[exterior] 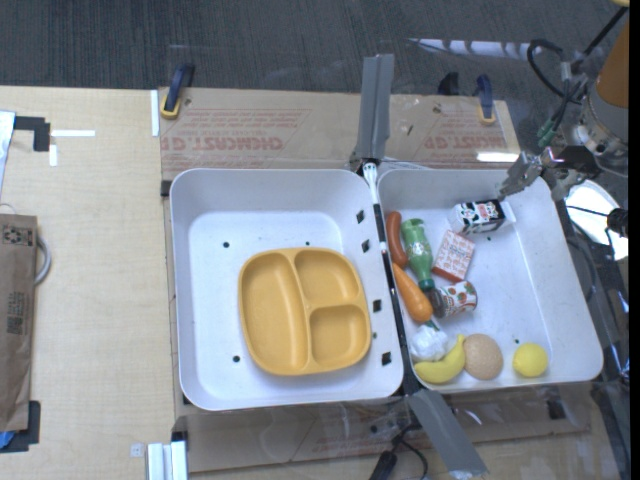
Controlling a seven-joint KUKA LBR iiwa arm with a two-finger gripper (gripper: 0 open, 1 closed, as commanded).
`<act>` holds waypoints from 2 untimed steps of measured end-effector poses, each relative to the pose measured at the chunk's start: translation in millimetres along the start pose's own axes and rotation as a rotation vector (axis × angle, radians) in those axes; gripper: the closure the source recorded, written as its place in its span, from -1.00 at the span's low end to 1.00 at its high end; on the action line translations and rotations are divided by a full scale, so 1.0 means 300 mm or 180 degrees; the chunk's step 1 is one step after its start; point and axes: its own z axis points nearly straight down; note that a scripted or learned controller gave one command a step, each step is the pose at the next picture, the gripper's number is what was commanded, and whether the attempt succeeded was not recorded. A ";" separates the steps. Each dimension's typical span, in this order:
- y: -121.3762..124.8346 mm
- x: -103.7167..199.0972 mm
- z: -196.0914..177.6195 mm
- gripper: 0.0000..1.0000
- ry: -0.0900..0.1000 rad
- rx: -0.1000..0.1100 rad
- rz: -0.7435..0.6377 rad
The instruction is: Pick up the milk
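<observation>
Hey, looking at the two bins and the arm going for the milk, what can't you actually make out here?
- Gripper, camera view: too small and blurred against the right bin's rim to tell its finger state.
- Arm: cut off by the picture's right edge.
- Milk carton: print too small to read.
- White crumpled item: partly hidden by the banana, identity unclear.
- Small can: label blurred.

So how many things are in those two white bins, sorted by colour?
Yellow: 3, the divided plate, banana, lemon
Red or orange: 4, the sausage, carrot, red box, can
Green: 1, the bottle
White: 2, the milk, crumpled white thing
Tan: 1, the egg
Total: 11
</observation>
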 end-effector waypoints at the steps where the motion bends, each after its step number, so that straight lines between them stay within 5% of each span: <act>1: -0.096 0.038 0.248 -1.00 0.0001 0.0001 -0.0403; 2: -0.449 -0.072 0.323 -1.00 0.0003 0.0000 -0.0622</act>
